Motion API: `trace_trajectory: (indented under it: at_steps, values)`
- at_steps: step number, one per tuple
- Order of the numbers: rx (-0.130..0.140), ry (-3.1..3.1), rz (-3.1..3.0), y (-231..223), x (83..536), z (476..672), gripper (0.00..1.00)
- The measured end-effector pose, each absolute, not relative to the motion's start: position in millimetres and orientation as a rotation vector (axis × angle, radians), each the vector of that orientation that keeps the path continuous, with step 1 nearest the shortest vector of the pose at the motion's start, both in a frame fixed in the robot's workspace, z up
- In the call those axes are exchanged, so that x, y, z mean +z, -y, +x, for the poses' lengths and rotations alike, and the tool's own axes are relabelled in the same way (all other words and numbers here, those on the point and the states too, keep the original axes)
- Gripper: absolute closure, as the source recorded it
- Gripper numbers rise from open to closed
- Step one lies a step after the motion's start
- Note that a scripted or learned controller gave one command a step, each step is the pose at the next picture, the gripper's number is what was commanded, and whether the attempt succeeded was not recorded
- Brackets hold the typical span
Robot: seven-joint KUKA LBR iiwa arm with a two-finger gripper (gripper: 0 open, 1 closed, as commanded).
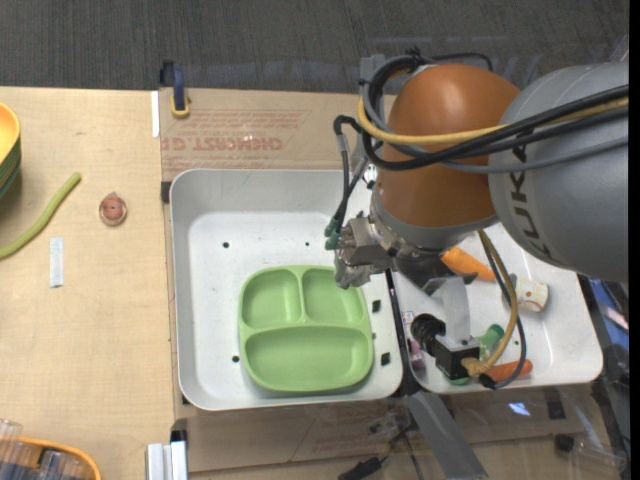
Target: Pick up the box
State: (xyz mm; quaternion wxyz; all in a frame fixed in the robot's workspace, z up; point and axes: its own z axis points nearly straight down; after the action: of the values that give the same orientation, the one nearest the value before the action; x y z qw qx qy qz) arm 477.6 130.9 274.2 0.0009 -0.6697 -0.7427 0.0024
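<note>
**binwatcher:** Where's the box? I can't spot it in your grab.

**rig_op:** Honestly, I'm not sure either. The closest thing I can find is a small white block (531,294) with a reddish mark, near the far right side of the right shallow white bin (585,353). It's too small to call. My grey arm with the orange band (450,158) covers a good chunk of that bin, so the real box could be hidden under it.

**binwatcher:** And the jaws?

**rig_op:** They hang over the right edge of the left shallow white bin (200,268), just above the top-right corner of the green plastic 3-compartment plate (305,333). I can't tell if they're spread or pressed together.

**binwatcher:** So wrong bin?

**rig_op:** I'd say so. If it's that block, it lies to the view's right of the jaws, well apart, across the divider between the 2 bins. I've only got 1 arm, so there's no choice there. Its long axis looks roughly left-right, but I wouldn't bet on it.
</note>
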Motion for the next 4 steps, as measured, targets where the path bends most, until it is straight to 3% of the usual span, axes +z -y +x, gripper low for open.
trace_trajectory:
  at_steps: [1,2,3,4]
  values:
    - [0.009,2.142,-2.295,-149.3,153.2,483.1,1.00]
    - [0.009,1.691,-2.648,-224.4,147.9,501.5,1.00]
    - [0.000,1.479,-2.772,-226.6,117.5,478.9,1.00]
    - [0.009,1.499,-2.762,-226.0,132.3,487.3,1.00]
